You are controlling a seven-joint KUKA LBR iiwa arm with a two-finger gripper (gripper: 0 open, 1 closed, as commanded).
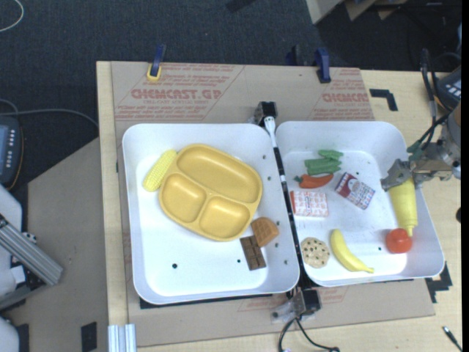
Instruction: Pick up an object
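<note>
At the near edge of the right bin (pixel 432 259) lie a round cookie (pixel 316 251), a banana (pixel 347 252) just beside it, and a tomato (pixel 398 240) toward the near right corner. In the left bin (pixel 139 218), a brown chocolate bar (pixel 252 254) and a piece of bread (pixel 265 230) sit near its right wall, touching the near rim of a yellow divided plate (pixel 211 191). Farther back in the right bin, a white carton (pixel 310 203) lies beside a red and white packet (pixel 355 191), with a yellow bottle (pixel 404 204) along the right wall. The claw (pixel 401 173) hangs at the bottle's far end; how far open it is cannot be told. Beyond the carton, a red chili (pixel 316 182) and green beans (pixel 322 163) lie together. A corn cob (pixel 160 170) rests against the plate's far left rim. The surface (pixel 220 94) carries both bins.
</note>
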